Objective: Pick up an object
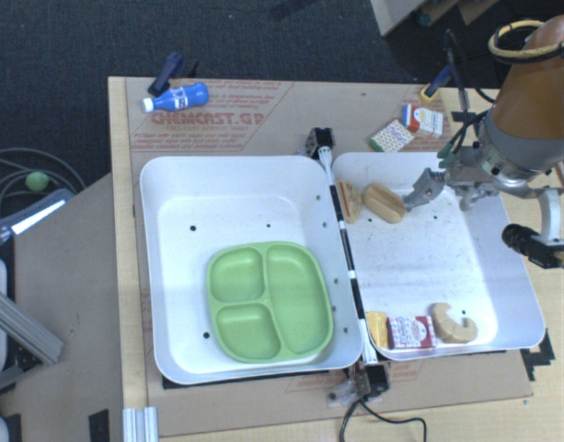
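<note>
From the camera view you are looking down on two white bins: the left bin (171, 201) holds a green divided tray (268, 300) toward its 6 o'clock side, and the right bin (502, 274) carries the loose pieces. The gripper (447, 187) hangs over the right bin's 12 o'clock end, its two fingers spread apart with nothing between them; one finger (423, 190) reaches toward 9 o'clock, its tip just beside a tan bread-like piece (385, 203). That piece lies near the divider, next to a thin wooden block (346, 203). At the bin's 6 o'clock edge sit a yellow piece (377, 328), a red-and-white packet (410, 331) and a bitten ring-shaped pastry (454, 324), touching or nearly so. I judge the bread piece your nearest target. Shift toward 9 o'clock until the fingers straddle it, then descend; height above the floor is hard to judge from this slant, so go down slowly. Closing too far off centre would likely nudge it against the wooden block.
</note>
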### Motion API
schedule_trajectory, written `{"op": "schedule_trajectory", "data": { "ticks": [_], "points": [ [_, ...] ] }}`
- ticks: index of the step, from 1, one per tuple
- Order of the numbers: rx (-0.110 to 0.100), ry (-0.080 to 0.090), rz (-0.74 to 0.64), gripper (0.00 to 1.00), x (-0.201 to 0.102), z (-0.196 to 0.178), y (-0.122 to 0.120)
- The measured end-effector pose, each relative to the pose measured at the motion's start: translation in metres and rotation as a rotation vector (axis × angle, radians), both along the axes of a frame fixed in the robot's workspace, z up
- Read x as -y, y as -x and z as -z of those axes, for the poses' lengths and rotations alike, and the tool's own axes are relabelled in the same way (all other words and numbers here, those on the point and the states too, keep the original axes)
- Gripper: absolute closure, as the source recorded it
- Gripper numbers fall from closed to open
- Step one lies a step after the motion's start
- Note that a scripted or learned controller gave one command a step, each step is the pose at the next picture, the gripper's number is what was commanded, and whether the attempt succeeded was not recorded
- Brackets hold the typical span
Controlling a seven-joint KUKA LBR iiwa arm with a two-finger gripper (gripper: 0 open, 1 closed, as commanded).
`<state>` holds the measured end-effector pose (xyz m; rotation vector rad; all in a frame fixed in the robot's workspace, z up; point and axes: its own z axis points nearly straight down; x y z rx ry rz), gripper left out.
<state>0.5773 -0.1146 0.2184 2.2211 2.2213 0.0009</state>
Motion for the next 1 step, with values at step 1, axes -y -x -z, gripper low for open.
{"op": "schedule_trajectory", "data": {
  "ticks": [1],
  "points": [
    [0.000, 0.000, 0.000, 0.00, -0.0128, 0.0685, -0.0890]
  ]
}}
